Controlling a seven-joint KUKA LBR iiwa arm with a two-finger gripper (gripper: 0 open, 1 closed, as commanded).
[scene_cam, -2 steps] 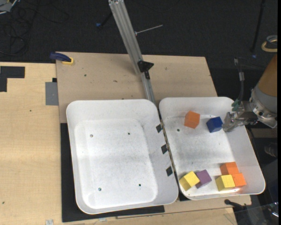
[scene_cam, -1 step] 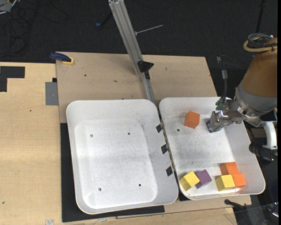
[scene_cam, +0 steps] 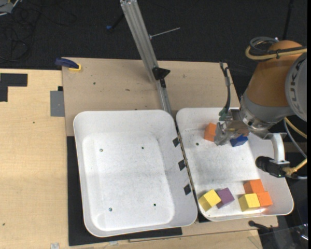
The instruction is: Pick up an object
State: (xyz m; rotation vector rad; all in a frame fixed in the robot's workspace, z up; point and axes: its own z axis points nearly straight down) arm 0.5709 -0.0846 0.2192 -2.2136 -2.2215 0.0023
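My gripper (scene_cam: pixel 225 135) hangs low over the back of the right bin (scene_cam: pixel 223 167), reaching in from the right. An orange block (scene_cam: pixel 211 132) lies just left of it, and a blue block (scene_cam: pixel 239 141) lies just right of it, partly hidden by the wrist. Whether either block touches the gripper cannot be made out. At the bin's front edge sit a yellow block (scene_cam: pixel 209 199) and a purple block (scene_cam: pixel 225 196) side by side. Further right stand another yellow block (scene_cam: pixel 249 202) and two orange blocks (scene_cam: pixel 259 192).
The left bin (scene_cam: pixel 127 170) lies beside the right one, with black clips (scene_cam: pixel 180 164) along the shared edge. A slanted aluminium post (scene_cam: pixel 143 40) rises behind the bins. A black cable fitting (scene_cam: pixel 272 166) juts from the arm over the right bin's right side.
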